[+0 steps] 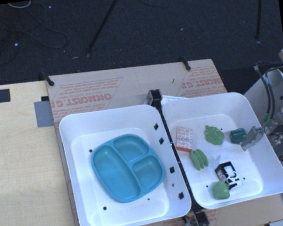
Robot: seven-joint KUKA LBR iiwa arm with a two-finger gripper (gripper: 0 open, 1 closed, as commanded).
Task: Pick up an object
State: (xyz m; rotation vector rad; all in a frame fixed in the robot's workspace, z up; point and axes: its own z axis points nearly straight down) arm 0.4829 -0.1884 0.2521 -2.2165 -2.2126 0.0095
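The right bin (244, 101) holds several small objects. A red and white card (184, 137) lies near the divider, with a green bunch of toy bananas (198, 158) just below it. A light green leafy toy (214, 135) sits mid-bin and a dark green block (237, 135) lies to its right. A black and white item (227, 172) and a green apple (221, 190) rest near the front. My gripper (251, 139) reaches in over the bin's right rim, just right of the dark green block, low and close to it.
The left bin (76, 129) holds a blue divided plate (127, 166). A black divider strip (169, 153) runs between the bins. The arm's wrist and cables (280, 116) hang over the right bin's right edge. Cardboard lies under both bins.
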